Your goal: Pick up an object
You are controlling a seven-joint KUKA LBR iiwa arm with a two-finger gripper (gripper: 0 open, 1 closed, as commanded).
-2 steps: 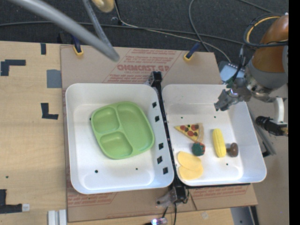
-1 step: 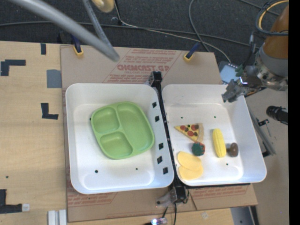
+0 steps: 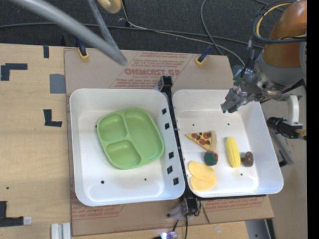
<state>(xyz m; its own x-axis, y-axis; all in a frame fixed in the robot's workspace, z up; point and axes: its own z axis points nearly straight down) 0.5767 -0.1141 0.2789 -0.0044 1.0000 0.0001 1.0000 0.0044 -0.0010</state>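
Observation:
The right bin [image 3: 259, 183] holds a pizza slice [image 3: 202, 140], a yellow corn cob [image 3: 232, 151], a small brown piece [image 3: 247, 159], a green and red piece [image 3: 211, 158] and a pale yellow flat piece [image 3: 202, 177]. My gripper [image 3: 231, 104] hangs over the bin's upper right part, above and to the right of the pizza slice. Nothing shows between its fingers. The arm's orange band [image 3: 289, 21] is at the upper right.
The left bin [image 3: 79, 148] holds a green divided plate [image 3: 130, 138]. A black divider [image 3: 169, 133] runs between the bins. Cables [image 3: 214, 29] trail across the dark floor behind the bench. A grey pole [image 3: 65, 21] crosses the upper left.

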